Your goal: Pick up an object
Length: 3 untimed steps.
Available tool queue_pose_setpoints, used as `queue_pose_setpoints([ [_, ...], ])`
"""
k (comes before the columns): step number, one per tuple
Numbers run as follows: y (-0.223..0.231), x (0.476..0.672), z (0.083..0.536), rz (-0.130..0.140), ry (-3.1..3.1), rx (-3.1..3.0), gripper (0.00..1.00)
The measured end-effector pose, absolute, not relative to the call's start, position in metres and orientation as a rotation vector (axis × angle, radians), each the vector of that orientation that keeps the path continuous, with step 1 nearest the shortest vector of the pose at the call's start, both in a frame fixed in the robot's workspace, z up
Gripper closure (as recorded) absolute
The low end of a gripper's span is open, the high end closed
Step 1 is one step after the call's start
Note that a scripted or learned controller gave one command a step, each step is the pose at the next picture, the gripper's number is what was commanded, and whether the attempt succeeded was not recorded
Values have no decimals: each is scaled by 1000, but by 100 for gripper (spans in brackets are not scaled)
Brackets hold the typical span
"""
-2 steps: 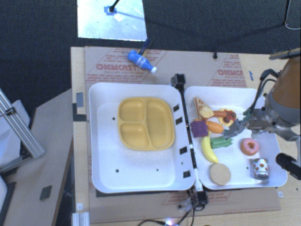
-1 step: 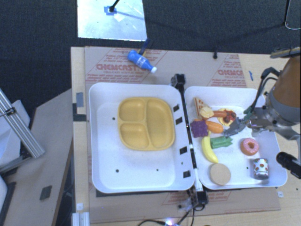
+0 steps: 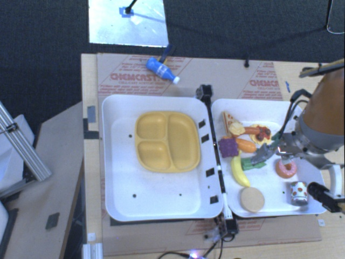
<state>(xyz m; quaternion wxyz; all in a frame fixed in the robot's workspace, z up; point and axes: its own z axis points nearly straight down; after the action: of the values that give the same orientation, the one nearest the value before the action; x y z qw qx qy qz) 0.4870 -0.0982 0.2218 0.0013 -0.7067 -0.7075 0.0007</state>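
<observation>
The right bin (image 3: 272,108) holds several toy foods: a pizza slice (image 3: 232,124), purple grapes (image 3: 227,147), an orange carrot (image 3: 246,145), a yellow banana (image 3: 240,171), a tan round cookie (image 3: 252,199), a pink donut (image 3: 285,169), a small can (image 3: 298,192) and a red and yellow piece (image 3: 261,132). A green piece (image 3: 252,165) lies between the banana and the donut. My gripper (image 3: 263,154) hangs low over the middle of this bin, just above the green piece and to the right of the carrot. The arm covers the bin's right side.
The left bin (image 3: 116,188) holds a yellow divided plate (image 3: 167,141). A black divider with clips (image 3: 213,144) runs between the bins. A blue bottle (image 3: 160,69) lies on the cardboard behind the left bin, below a shiny metal sheet (image 3: 127,15).
</observation>
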Motion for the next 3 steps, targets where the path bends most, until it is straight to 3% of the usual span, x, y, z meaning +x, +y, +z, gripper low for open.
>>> queue_pose_setpoints([
  [3, -98, 477, 83, 0, -2222, -2220, 0],
])
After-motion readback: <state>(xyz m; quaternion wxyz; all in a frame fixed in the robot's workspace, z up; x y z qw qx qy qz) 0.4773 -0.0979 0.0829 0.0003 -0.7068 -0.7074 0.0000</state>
